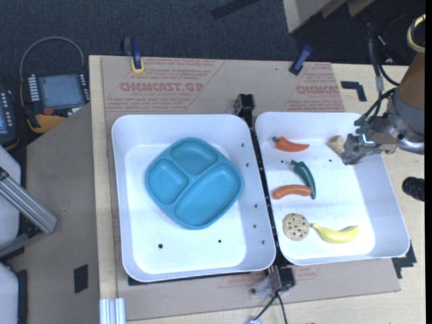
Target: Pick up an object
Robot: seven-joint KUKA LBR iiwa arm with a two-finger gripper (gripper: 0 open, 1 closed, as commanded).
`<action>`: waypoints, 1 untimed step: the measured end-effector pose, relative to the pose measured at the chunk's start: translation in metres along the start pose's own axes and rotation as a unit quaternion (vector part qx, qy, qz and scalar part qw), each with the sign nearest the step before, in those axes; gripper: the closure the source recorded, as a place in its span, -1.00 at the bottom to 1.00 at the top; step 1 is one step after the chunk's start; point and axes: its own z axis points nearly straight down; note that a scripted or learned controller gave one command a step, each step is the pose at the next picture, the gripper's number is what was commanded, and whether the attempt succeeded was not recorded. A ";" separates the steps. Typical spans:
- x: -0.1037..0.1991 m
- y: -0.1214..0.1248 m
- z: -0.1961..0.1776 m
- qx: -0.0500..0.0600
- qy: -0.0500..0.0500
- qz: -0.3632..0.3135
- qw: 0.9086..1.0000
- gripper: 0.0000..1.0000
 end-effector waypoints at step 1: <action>0.056 0.013 0.017 0.005 0.003 -0.002 1.000 1.00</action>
